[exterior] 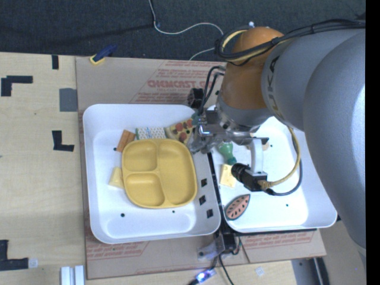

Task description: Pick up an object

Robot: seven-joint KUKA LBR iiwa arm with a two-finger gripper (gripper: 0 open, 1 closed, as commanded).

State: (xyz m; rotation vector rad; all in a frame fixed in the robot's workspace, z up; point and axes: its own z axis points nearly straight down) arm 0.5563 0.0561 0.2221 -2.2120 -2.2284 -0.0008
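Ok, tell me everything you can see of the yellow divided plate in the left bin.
The yellow divided plate is a rounded-square dish, plastic by its look, with three compartments: one long one along the top and two below. It lies flat, face up, in the middle of the left white bin, turned slightly. Nothing sits in its compartments. A pale yellow flat piece pokes out from under its left edge, and an orange-brown piece lies at its upper left corner.

I see counter (35,177), light wood with black marks. Cardboard sheet (160,82) lies on it, carrying left bin (95,177) and right bin (297,212) side by side.
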